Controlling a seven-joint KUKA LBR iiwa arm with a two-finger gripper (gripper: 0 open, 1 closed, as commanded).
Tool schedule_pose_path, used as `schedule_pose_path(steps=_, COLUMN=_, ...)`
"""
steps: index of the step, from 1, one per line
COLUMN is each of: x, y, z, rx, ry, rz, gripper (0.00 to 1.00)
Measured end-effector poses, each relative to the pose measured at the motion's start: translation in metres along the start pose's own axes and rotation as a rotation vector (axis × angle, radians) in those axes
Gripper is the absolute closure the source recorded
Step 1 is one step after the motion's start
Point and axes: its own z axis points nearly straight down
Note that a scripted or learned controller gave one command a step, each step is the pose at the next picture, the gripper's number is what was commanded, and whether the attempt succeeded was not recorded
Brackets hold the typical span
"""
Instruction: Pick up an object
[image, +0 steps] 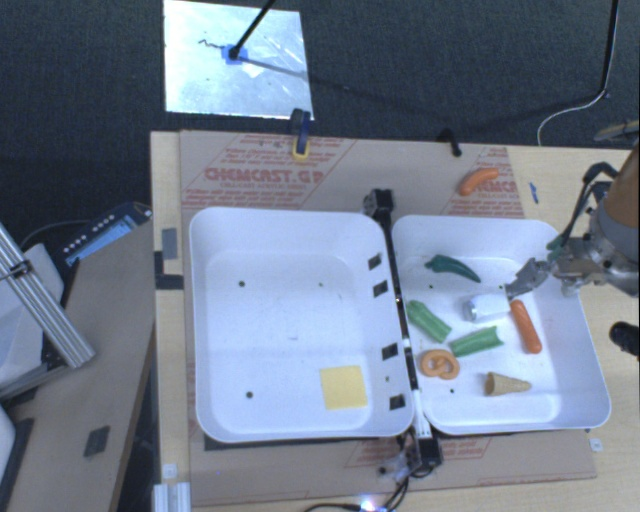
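The right bin holds several small items: a dark green pepper, a white piece, an orange carrot, two light green pieces, an orange ring and a tan cone. My gripper reaches in from the right over this bin's far right part. It hangs just above the carrot's upper end and to the right of the white piece. Nothing shows held in it. A yellow square lies in the left bin.
An orange sausage-shaped item lies outside the bins on the cardboard sheet behind the right bin. Black clips run along the divider between the bins. A yellow-and-blue clamp stands at the board's far edge.
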Motion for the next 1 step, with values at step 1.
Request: schedule_pose_path(steps=1, x=0.0000, y=0.0010, z=-0.0111, rx=-0.003, ry=0.000, rz=-0.003, gripper=1.00)
